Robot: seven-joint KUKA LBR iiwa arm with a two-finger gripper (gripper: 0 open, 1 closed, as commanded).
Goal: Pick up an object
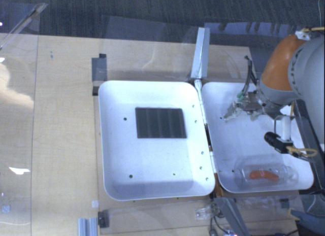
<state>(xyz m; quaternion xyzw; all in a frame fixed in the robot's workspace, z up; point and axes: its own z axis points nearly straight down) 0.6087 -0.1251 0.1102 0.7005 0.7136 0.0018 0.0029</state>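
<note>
From the camera view above the bench: reaching in from the right, grey arm (310, 72) with its orange band (278, 65), ending in the gripper (242, 106) over the far half of the right bin (231, 143), closer to that bin's far edge than to its middle. Cannot tell whether spread or closed, the metal parts being too small and tangled against the white floor; nothing seen held there. Only one candidate to pick: a clear plastic bottle (282, 173) with something orange inside (263, 175), lying on its side against the near edge of the right bin, toward the near right corner. Well apart from the gripper, then, and off toward the near edge from it, a little to the right. Long axis running along that near edge, left to right, so probably best grasped across the short width, from far side to near side. Tight against the bin wall, by the look of it, which may leave scant room on the near side. In the left bin (117, 143), merely a flat dark panel (160, 123) at its middle, across the dividing rims from the gripper.
</note>
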